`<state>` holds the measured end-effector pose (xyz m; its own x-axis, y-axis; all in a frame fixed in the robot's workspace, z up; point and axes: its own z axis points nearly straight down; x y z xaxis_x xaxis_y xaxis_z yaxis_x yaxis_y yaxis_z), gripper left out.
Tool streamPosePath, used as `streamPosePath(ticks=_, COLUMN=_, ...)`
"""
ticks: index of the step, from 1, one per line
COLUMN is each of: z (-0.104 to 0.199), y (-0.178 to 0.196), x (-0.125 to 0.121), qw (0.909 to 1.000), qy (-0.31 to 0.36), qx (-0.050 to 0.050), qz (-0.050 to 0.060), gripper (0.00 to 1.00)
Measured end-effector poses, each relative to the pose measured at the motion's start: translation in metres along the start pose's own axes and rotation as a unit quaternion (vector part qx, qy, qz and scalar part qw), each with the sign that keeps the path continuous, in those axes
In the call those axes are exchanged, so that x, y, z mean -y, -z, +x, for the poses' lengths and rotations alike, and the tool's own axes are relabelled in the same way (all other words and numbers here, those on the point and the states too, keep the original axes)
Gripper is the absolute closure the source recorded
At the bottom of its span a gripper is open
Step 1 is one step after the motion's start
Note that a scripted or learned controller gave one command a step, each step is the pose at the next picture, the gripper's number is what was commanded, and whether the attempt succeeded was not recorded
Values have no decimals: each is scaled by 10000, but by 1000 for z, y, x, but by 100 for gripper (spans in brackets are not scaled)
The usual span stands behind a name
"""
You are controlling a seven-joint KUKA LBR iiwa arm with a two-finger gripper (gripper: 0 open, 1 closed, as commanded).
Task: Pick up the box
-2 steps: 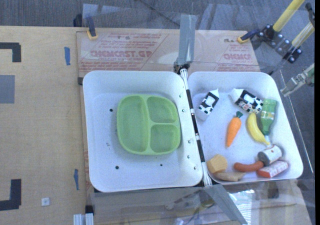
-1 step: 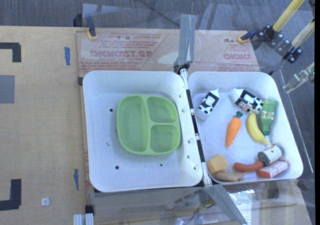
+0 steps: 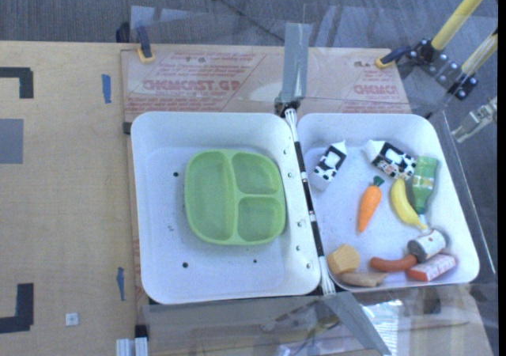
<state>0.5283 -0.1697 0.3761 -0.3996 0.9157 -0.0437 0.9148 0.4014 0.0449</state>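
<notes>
From above, the box (image 3: 433, 268) lies flat in the right bin's (image 3: 447, 145) near right corner, touching a small can (image 3: 425, 245) and just beside a sausage (image 3: 390, 263). It looks light, stiff and smooth; gripping across its short sides seems best.
</notes>
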Motion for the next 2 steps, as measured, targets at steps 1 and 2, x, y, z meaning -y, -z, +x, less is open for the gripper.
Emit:
streamPosePath(ticks=1, z=-2, y=11, x=-1, qw=10000, qy=-2, qx=28, qz=-26, gripper=100)
streamPosePath(ticks=2, z=-24, y=-77, x=56, qw=9983, qy=-503, qx=-196, qz=228, gripper=100)
